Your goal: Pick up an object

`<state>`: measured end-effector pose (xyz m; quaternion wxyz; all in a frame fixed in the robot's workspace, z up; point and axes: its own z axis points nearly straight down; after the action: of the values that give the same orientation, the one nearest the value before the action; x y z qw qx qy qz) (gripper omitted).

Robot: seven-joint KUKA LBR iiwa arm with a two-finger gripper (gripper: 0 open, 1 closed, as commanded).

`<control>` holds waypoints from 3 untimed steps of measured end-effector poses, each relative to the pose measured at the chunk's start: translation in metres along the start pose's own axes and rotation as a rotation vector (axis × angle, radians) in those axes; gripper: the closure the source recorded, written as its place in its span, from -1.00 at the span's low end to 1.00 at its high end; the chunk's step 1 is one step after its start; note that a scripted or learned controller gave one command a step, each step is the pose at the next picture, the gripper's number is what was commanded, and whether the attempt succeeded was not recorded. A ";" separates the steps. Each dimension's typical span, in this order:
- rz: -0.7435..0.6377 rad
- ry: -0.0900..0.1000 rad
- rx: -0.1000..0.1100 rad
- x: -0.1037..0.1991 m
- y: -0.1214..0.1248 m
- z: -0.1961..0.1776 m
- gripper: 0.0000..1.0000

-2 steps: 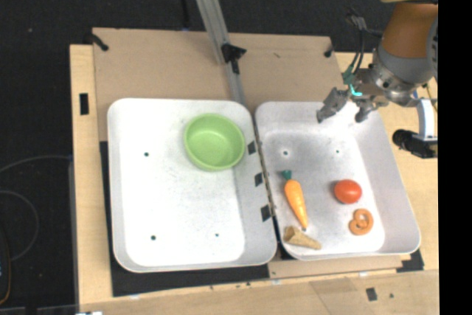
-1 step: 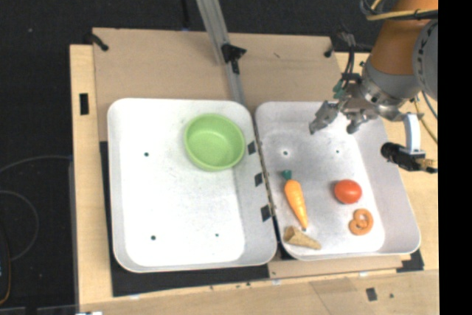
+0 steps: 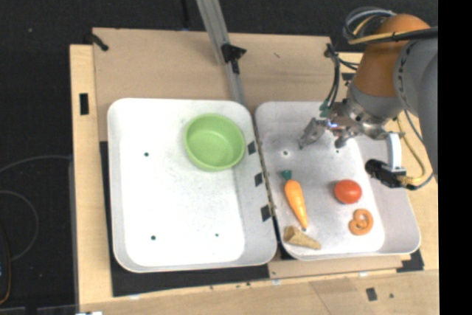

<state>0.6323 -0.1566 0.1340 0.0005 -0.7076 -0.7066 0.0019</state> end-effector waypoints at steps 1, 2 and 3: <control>0.002 -0.001 0.000 -0.002 0.000 0.035 -1.00; 0.004 -0.001 -0.008 -0.002 0.001 0.021 1.00; 0.002 0.002 -0.005 -0.008 0.004 -0.021 1.00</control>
<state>0.6363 -0.1641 0.1552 -0.0007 -0.7084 -0.7058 -0.0004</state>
